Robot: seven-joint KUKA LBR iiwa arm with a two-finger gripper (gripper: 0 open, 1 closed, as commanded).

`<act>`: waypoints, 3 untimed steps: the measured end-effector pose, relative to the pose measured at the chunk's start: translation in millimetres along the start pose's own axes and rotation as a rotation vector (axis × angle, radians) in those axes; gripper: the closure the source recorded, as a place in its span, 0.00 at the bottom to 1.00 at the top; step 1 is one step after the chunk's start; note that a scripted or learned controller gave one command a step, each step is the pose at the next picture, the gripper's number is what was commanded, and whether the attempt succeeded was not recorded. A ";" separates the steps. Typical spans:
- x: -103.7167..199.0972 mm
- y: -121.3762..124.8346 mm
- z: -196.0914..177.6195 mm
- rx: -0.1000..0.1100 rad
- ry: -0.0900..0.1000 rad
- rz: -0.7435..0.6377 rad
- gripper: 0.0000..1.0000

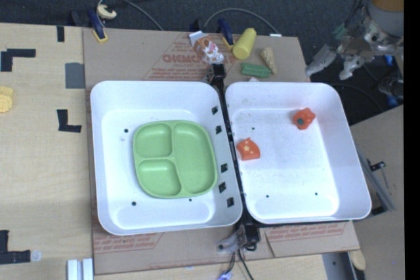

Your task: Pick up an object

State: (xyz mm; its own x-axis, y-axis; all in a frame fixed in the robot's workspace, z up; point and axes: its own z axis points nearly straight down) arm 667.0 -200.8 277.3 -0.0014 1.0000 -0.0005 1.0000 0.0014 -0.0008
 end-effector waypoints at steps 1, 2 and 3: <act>-6.0 -26.2 179.9 0.002 0.001 0.000 0.00; 52.9 3.0 191.0 -0.004 0.000 -0.002 0.00; 52.2 3.1 180.7 -0.004 -0.002 -0.002 1.00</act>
